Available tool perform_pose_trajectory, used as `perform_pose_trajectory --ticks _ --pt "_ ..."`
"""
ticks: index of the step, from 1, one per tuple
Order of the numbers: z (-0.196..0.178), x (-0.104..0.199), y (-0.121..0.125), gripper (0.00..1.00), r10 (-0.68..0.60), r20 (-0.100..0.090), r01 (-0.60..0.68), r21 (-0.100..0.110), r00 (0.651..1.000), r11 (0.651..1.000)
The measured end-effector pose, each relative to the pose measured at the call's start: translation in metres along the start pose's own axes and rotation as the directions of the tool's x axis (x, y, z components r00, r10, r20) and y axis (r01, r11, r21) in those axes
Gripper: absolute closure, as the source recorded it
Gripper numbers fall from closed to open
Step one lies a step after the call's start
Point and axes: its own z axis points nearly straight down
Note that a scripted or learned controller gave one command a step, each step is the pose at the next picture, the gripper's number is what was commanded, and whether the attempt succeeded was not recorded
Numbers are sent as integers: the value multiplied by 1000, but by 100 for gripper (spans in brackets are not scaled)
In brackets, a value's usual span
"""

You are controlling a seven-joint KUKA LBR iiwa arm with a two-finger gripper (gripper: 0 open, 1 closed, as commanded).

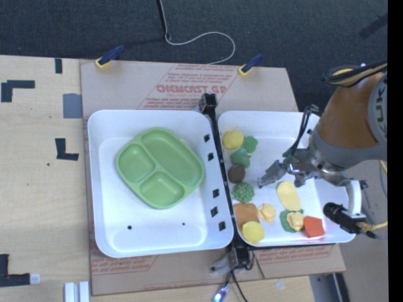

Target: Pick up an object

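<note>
one fixed camera looks down aslant over both bins (101,168).

So the counter (38,168) has two shallow white bins sitting side by side on a cardboard sheet (189,83). The left bin (101,231) has a green divided plate (160,167) lying in it, tilted a bit off square. The right bin (277,121) is where all the toy food is: a yellow lemon (233,138) up top with a green piece (250,145) right beside it, a brown ball (237,173), broccoli (244,192), an orange block (245,212), another yellow ball (252,232), a pale yellow piece (289,195) and a red-orange block (313,226). The arm (352,121) reaches in from the right, with the end effector (272,175) hanging over the middle of the right bin, just left of the pale yellow piece.
</note>
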Motion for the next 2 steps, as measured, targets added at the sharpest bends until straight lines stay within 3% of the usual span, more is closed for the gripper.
perform_pose_trajectory --ticks 1,2 --pt "-41 102 -17 0 -10 -4 10 -2 1000 1000" --pt "-50 97 -18 100 -2 0 2 2 1000 1000"
